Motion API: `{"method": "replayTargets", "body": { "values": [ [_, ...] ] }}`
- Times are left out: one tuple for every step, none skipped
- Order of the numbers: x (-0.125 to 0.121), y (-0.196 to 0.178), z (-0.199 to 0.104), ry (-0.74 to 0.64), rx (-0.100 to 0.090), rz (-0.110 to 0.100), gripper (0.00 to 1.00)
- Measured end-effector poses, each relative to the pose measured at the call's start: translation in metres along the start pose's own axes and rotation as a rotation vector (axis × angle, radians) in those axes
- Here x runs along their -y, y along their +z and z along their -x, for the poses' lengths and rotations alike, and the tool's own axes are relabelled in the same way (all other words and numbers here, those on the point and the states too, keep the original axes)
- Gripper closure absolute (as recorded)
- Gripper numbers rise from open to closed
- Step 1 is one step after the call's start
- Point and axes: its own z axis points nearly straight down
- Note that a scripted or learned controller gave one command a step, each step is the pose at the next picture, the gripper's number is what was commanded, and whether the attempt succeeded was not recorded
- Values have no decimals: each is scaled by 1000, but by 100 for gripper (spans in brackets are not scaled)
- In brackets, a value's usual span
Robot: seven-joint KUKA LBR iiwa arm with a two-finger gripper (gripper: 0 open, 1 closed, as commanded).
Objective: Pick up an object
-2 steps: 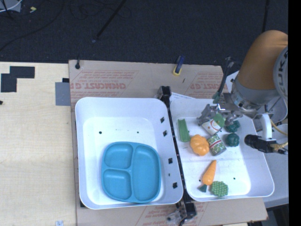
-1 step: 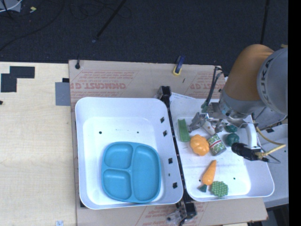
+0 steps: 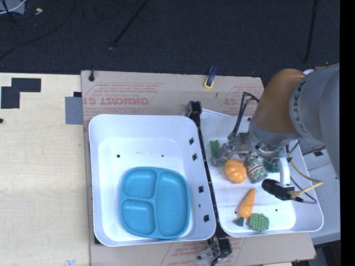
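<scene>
While the arm's wrist is hiding the gripper (image 3: pixel 244 155) over the right bin (image 3: pixel 310 221), I'm unable to tell its state.

A pale wooden bench (image 3: pixel 39 165) lies left of the cardboard sheet (image 3: pixel 144 96); dark carpeted floor (image 3: pixel 166 26) with cables beyond it.

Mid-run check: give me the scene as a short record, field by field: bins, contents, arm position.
left bin: holds a blue divided plate
right bin: holds an orange fruit, a carrot, a green knobbly ball, a small can, a green item near the divider
arm: over the right bin's far end
gripper: low among the items beside the orange fruit; grasp cannot be told
</scene>
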Motion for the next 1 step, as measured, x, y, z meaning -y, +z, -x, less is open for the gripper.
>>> {"method": "replayTargets", "body": {
  "values": [
    [1, 32, -1, -3, 1, 2, 0]
  ]
}}
